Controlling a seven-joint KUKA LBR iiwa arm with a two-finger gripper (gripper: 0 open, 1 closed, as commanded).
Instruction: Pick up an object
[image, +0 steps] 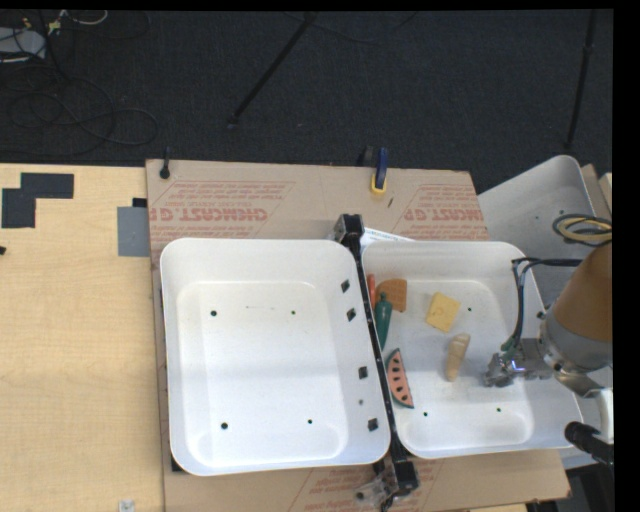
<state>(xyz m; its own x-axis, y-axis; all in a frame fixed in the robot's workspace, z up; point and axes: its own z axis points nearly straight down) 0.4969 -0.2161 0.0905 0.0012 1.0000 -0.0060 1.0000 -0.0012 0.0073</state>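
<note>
Two shallow white bins sit side by side on a sheet of printed cardboard (300, 205) that covers the surface. The left bin (180, 350) has four small dark holes in its floor. The right bin (500, 435) holds five loose objects.

Near the dividing edge, toward the back, lies one orange wedge (392, 293). Just beside it, against the left wall of that bin, lies one dark green piece (382, 320) with a slim orange-red strip above it. Further forward along the same wall rests one watermelon slice (401, 380), red with dark seeds and a green rind. One yellow cheese-like block (443, 312) sits near the middle of the bin floor, and one pale tan cylinder (456, 356) lies just in front of it, tilted slightly.

The arm (588, 310) enters from the right, its orange band showing above the wrist. The gripper (505, 368) hangs low inside the right bin, near the right wall, close to the tan cylinder but apart from it. Its fingers are small and blurred at this size, so how far they are open cannot be told, and no object is seen between them.

One blue and yellow clamp (379, 172) grips the back edge of the cardboard. One black bracket (349, 230) sits at the back where the two bins meet.
</note>
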